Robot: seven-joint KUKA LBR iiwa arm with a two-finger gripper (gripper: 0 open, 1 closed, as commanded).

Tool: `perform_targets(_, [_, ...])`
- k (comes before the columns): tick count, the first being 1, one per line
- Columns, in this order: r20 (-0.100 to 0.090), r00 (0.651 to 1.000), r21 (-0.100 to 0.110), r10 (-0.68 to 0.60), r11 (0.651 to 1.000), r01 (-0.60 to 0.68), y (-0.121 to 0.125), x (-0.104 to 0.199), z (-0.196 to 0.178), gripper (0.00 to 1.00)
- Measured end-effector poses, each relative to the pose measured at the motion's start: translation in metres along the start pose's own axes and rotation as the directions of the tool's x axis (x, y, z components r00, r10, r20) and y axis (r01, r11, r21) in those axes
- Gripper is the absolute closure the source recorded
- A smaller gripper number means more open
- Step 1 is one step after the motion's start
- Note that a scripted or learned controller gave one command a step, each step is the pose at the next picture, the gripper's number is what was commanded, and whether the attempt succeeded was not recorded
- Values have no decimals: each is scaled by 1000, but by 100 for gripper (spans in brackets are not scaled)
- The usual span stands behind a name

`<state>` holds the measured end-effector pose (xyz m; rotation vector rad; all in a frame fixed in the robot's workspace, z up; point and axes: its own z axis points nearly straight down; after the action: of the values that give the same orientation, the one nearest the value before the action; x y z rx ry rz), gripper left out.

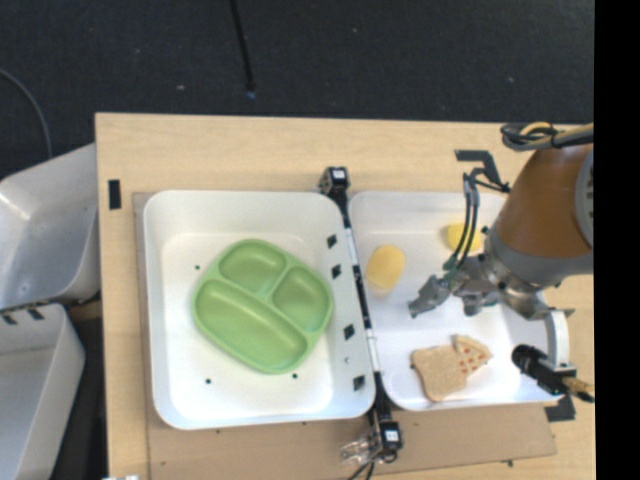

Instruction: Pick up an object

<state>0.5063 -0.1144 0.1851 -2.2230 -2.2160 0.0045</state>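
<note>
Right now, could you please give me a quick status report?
Hand low over right bin, holding nothing visible. Yellow piece beside it, toast-like piece below. Green plate in left bin.

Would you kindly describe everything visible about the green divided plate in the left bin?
The green divided plate is a rounded, light green piece that looks like matte plastic, with raised ridges splitting it into three compartments: one long section and two smaller ones. It lies flat and right side up on the floor of the left bin, near the middle, turned at a slant. Its compartments hold nothing, and only the bin floor touches it.
</note>
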Motion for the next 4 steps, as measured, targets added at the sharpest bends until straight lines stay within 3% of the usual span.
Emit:
perform_targets(1, [0, 1000, 1, 3, 1000, -3, 2, 9, 55, 0])
perform_targets(2, [0, 1000, -6, 9, 1000, -9, 4, 8, 41, 100])
perform_targets(3, [2, 1000, -11, -7, 1000, 7, 15, 4, -14, 100])
perform_targets(4, [1, 1000, -8, -6, 1000, 6, 16, 3, -33, 100])
